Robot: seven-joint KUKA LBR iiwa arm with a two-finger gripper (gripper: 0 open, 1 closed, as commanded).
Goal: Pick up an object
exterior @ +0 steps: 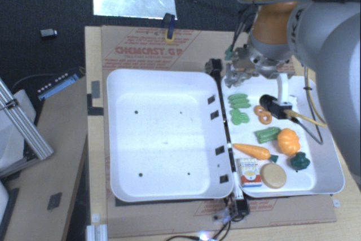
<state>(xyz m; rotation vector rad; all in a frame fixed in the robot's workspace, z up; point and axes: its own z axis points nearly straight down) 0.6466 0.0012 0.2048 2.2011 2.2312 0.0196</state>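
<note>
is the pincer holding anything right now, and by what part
It cannot be told: the pincer hangs over the far end of the right white bin, above the green pea pod, with nothing visibly in it.

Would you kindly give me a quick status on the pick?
Gripper at right bin's far end, nothing visibly held. Green pods nearest below it. Carrot, orange untouched.

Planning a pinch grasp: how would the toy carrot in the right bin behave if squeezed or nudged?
The toy carrot looks like smooth moulded plastic, so probably stiff, light and somewhat slippery. Its tapered, rounded body may roll or pivot when nudged. It lies close to the small carton and green pepper, so a push could shift them.
</note>
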